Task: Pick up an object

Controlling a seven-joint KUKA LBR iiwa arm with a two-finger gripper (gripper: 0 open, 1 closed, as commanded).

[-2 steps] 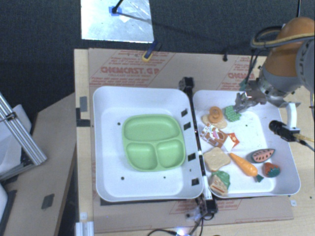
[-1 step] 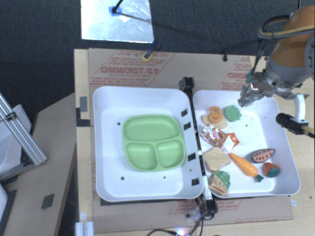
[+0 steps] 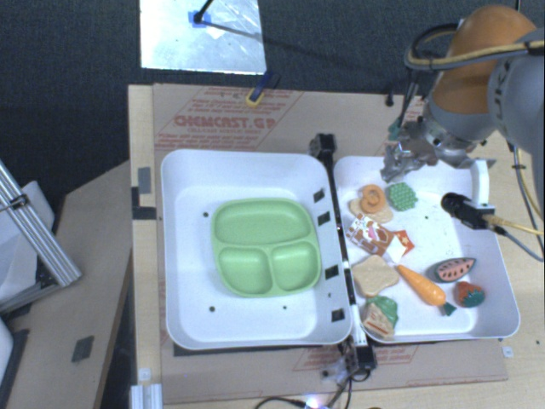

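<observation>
camera view: the arm point(image 3: 477, 66) comes in from the right and bends down over the back edge of the right bin point(image 3: 502, 313); the gripper point(image 3: 398, 167) hangs over that bin's far left part, its tip near the bin floor; from this slant i cannot tell how the jaws stand, and nothing shows held between them; the right bin carries all the loose toy food, while the left bin point(image 3: 183, 186) bears a green divided tray point(image 3: 264, 247).

the nearest things to the gripper lie just in front of it, toward the camera: a green knobbly piece point(image 3: 402, 197) almost directly below the tip, and a tan pretzel-like ring point(image 3: 372, 200) just beside it to the left; neither appears lifted, both seem to rest on the bin floor; further forward sit a red and white wrapped snack point(image 3: 372, 233), a slice of bread point(image 3: 375, 273), an orange carrot point(image 3: 421, 285) lying at a slant with its green end toward the front right, a watermelon wedge point(image 3: 451, 269), a strawberry-like piece point(image 3: 468, 294) and a green-topped piece point(image 3: 381, 315) at the front edge.

my reading: the pick is not yet made; the green knobbly piece is the likely target, since it lies closest, just camera-ward of the tip; it looks roundish, so no long axis matters much; a short shift forward and a descent would seem to be what the next move calls for; the ring touching close by could get nudged.
</observation>
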